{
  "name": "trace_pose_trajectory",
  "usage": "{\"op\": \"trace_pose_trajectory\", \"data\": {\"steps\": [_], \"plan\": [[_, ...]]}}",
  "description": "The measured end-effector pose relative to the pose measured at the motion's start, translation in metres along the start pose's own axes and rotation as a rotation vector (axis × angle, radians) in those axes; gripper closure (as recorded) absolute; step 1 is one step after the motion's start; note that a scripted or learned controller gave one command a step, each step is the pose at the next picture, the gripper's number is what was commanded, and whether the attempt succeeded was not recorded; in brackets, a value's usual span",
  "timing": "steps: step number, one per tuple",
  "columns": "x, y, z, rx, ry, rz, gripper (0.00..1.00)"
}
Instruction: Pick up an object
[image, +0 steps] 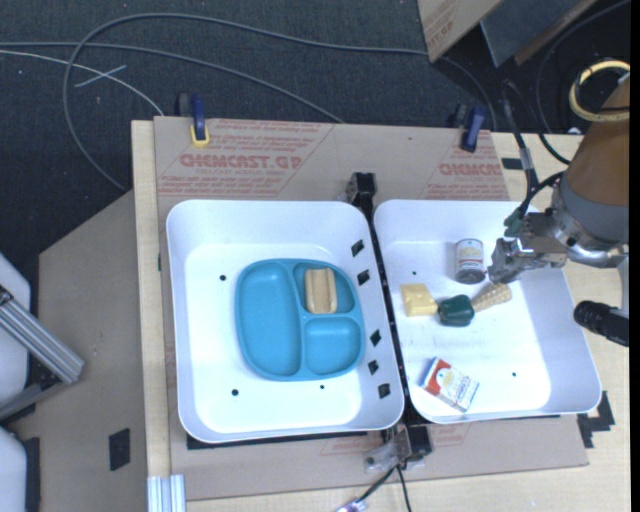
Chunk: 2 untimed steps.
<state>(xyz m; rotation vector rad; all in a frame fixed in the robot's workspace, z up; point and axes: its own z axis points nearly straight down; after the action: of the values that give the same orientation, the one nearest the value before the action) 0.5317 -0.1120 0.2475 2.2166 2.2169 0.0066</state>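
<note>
Gripper (503, 262) low in right bin (560, 370), jaw state unreadable.
Small can (468, 260) just at its 9 o'clock, brush (470, 304) at 6, yellow block (418, 299) beside; carton (447, 384) at bin's 7 o'clock.

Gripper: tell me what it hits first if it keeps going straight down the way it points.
Probably the tan brush-like object lying just below the gripper, its dark green end further left. Depth is unclear from this slanted view; it might instead reach the right bin's floor beside it.
</note>
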Motion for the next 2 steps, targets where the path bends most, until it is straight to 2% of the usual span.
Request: {"op": "trace_pose_trajectory", "data": {"steps": [1,2], "plan": [[0.056,0.019,-0.004,0.005,0.003,-0.005,1.00],[0.108,0.037,0.014,0.007,0.003,-0.005,1.00]]}}
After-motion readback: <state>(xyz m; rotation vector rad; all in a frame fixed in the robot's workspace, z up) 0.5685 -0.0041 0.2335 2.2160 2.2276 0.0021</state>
